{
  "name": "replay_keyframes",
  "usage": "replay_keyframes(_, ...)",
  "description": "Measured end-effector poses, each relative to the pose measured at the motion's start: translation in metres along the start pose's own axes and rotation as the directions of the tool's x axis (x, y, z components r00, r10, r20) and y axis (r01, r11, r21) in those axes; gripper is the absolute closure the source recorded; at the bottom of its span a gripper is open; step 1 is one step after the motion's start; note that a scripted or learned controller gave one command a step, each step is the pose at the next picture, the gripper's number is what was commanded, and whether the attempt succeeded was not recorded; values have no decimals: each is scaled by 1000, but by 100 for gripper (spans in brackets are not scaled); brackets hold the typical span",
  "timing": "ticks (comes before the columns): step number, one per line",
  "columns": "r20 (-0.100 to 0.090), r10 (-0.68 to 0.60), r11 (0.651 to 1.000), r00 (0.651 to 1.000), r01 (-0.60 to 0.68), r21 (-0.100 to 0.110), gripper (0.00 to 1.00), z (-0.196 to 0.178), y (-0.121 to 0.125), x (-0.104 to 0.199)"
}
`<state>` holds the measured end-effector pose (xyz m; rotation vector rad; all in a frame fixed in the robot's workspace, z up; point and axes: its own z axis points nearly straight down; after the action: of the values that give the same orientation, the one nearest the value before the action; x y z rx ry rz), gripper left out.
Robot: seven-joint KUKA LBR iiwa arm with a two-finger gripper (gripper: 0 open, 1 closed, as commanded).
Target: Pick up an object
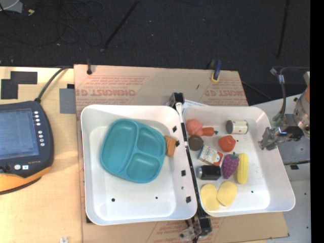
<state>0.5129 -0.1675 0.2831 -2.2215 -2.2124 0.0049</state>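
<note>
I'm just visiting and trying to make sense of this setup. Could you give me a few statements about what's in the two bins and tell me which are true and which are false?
1. The teal divided plate lies in the left bin. True.
2. The yellow corn cob lies in the left bin. False: it lies in the right bin, beside the purple grapes.
3. The robot's hand holds the red tomato. False: the tomato lies in the right bin, apart from the hand at that bin's right rim.
4. The small orange block sits at the plate's right edge. True.
5. The black can lies in the right bin. True.
</note>
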Motion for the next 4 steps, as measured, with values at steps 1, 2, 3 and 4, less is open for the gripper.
replay_keyframes(1,-1,-1,1000,1000,1,2,100,-9,0,-1)
replay_keyframes(2,-2,-4,1000,1000,4,4,100,-18,0,-1)
replay_keyframes(3,-2,-7,1000,1000,7,6,100,-27,0,-2)
replay_keyframes(4,-3,-12,1000,1000,12,8,100,-37,0,-2)
